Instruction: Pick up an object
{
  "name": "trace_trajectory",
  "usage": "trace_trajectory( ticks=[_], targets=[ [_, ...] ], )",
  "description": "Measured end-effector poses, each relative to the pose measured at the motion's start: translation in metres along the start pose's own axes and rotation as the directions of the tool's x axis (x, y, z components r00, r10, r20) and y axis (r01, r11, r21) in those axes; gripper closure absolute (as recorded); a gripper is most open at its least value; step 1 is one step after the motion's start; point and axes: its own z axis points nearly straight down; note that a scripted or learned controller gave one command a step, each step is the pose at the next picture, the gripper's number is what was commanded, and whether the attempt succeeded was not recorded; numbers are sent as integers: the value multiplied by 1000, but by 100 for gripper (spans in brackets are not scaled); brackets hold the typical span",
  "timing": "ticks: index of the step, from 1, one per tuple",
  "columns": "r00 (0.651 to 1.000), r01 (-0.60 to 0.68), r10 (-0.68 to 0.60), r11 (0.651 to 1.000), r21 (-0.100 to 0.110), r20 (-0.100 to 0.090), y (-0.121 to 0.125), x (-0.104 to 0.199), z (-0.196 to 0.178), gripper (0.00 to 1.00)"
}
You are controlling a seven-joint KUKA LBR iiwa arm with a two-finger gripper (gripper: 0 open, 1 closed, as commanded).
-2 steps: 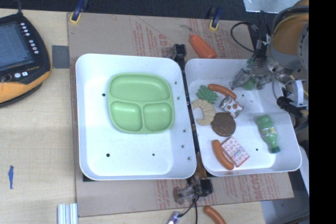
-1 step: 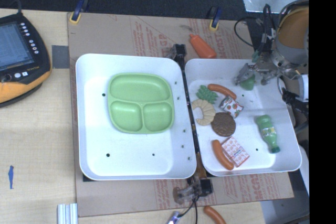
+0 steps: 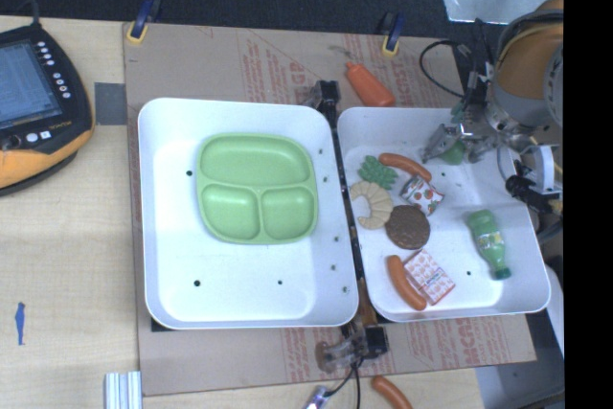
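My gripper (image 3: 450, 148) hangs over the far right part of the right bin (image 3: 517, 302), fingers open with nothing between them. Just left of it and nearer lies an orange-red sausage (image 3: 404, 166). Also in this bin are a green leafy piece (image 3: 376, 172), a pale ring-shaped biscuit (image 3: 370, 203), a brown round patty (image 3: 408, 227), a red and white packet (image 3: 422, 196), a second packet (image 3: 429, 277), another sausage (image 3: 402, 284) and a green bottle (image 3: 488, 243).
The left bin (image 3: 172, 283) holds a green divided plate (image 3: 257, 187). An orange carrot (image 3: 369, 85) lies on the cardboard behind the bins, and a sausage (image 3: 391, 390) lies in front. A teach pendant (image 3: 38, 101) rests at far left. Cables hang near the arm.
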Motion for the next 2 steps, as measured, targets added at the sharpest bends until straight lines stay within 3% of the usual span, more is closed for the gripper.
trace_trajectory(
  ticks=[1, 2],
  targets=[
    [1000, -2, 2, 1000, -4, 1, 0, 4, -49, 0],
    [1000, 1, -1, 1000, -4, 1, 0, 3, -59, 100]
  ],
)
